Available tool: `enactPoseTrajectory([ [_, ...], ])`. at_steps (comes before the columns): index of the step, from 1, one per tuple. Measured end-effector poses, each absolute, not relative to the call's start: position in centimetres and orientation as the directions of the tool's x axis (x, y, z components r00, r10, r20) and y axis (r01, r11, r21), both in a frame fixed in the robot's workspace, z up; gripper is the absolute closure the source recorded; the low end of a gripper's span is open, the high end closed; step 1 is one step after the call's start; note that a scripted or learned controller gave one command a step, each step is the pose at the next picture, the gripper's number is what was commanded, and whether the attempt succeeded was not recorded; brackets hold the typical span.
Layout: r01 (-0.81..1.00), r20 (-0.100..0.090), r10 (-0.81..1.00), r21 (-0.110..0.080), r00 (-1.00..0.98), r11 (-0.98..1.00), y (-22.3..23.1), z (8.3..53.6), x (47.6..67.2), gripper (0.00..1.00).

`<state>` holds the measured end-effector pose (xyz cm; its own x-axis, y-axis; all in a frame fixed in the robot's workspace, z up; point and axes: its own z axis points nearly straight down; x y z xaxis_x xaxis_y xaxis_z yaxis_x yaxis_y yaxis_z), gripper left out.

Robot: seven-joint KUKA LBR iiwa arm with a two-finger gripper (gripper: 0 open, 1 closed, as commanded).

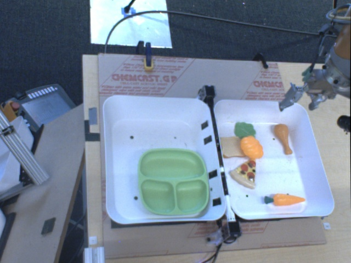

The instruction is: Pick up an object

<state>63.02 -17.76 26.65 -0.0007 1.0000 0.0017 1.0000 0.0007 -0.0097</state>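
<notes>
The gripper (pixel 300 96) hung open and empty over the right bin's (pixel 315 147) far corner — the drumstick (pixel 283 136) lay in that bin, just beneath.

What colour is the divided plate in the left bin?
Light green. The divided plate shows best in the camera view, lying in the left bin.

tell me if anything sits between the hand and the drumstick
Nothing visible does. The hand hangs open over the right bin's far right corner, and the drumstick lies just below it on bare bin floor, apart from the other food.
</notes>
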Motion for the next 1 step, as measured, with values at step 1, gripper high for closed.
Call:
enactPoseTrajectory([
  [1,1.000,-0.001,1.000,0.002,-0.003,0.003,-17.69,27.40,63.22,0.00],
])
